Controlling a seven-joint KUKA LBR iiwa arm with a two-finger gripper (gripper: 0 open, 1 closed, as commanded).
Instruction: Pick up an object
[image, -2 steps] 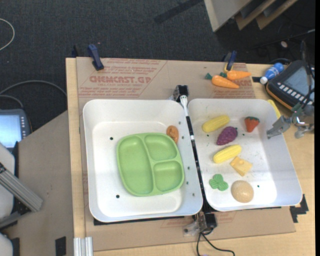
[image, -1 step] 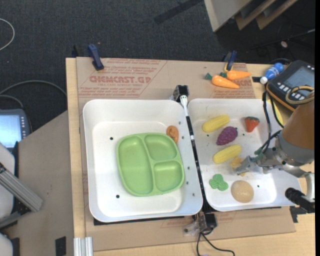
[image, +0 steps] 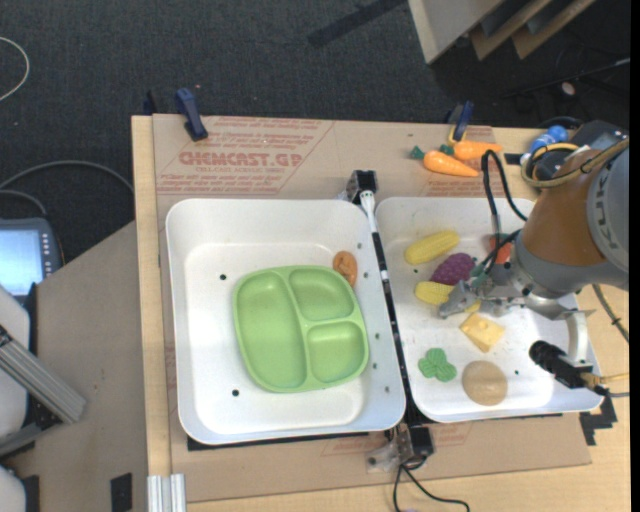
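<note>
Right bin (image: 420, 400) is a shallow white plastic tray, right-centre of frame, and holds the candidates. Gripper (image: 462, 303) is low in the middle of that bin, metal fingers pointing frame-left, grey arm with orange band (image: 560, 225) coming in from the right edge. Fingertips sit just beside a small yellow plastic lemon-like piece (image: 432, 292), with a purple plastic grape bunch (image: 453, 268) right above them. Can't tell from this angle how wide the claw is parted or whether anything is between the fingers; nothing clearly clamped.

Other items in the same bin:
- yellow plastic corn cob (image: 431, 246), upper part
- yellow plastic cheese wedge (image: 483, 331), just below-right of the claw
- green plastic clover-shaped piece (image: 436, 366), lower left
- tan rounded potato-like piece (image: 485, 382), lower centre

Left bin (image: 180, 300) holds a green three-compartment plastic plate (image: 300, 327) and a small orange piece (image: 345, 265) near its upper right.

Likely target: the yellow lemon-like piece, nearest the tips. Judged handling: hollow toy food, very light, stiff, smooth and slick, rounded so it may squirt out sideways. Best taken across its short width at the middle, fingers square to it. Grapes crowd it; risk of nudging both.
</note>
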